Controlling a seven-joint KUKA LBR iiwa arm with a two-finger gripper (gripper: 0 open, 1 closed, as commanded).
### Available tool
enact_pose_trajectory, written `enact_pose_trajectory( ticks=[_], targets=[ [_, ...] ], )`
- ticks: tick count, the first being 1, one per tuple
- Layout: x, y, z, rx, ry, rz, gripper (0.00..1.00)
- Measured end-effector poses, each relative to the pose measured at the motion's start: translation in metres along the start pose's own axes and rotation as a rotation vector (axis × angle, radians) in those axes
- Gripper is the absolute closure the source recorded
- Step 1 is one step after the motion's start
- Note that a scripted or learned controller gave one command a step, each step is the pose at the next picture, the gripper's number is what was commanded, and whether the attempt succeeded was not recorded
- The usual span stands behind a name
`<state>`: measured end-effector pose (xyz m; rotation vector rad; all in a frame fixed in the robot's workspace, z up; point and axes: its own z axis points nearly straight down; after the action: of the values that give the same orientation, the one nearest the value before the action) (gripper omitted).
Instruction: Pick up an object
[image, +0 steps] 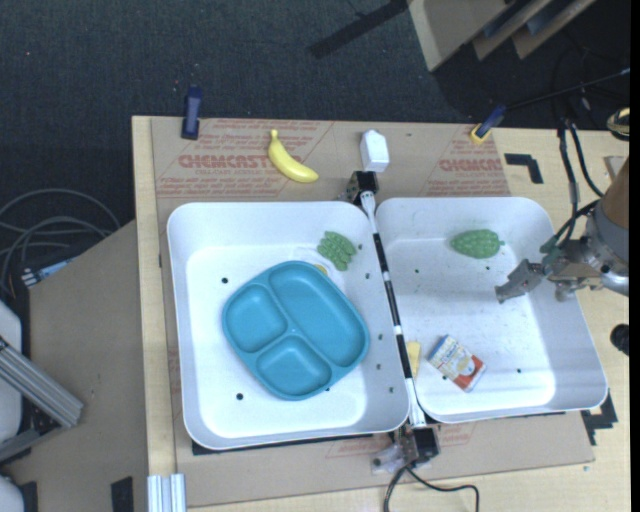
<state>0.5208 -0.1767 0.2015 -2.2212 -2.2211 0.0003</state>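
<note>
1. The hand (520, 280) hangs over the right bin (570, 390), at its right-hand side, grasping nothing. Whether it is released or clenched I cannot tell; the tip reads as one grey blur.
2. Candidates in the right bin: a green lumpy object (475, 243) near the far wall, and a small white-and-orange packet (456, 362) toward the near side. Both sit apart from the hand.
3. Risk: the packet lies flat on the bin floor. A descent could skid over it or push it toward the wall without getting under an edge.
4. Risk: the green object looks rounded and bumpy, so it may roll or squirt out as the hand clamps.
5. Left bin (190, 300) holds a blue divided tray (292, 328) with a second green piece (338, 249) touching its far rim; that piece is crowded by the tray and awkward to reach.
6. A banana (290, 160) lies on the table (150, 200) outside both bins, probably beyond the program's range.
</note>
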Motion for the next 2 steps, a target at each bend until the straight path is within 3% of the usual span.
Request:
enact_pose_trajectory(
  ticks=[1,2],
  targets=[
    [0.052,0.034,0.067,0.003,0.002,-0.002,0.0],
    [-0.003,0.145,0.118,0.0,-0.001,-0.001,0.0]
  ],
)
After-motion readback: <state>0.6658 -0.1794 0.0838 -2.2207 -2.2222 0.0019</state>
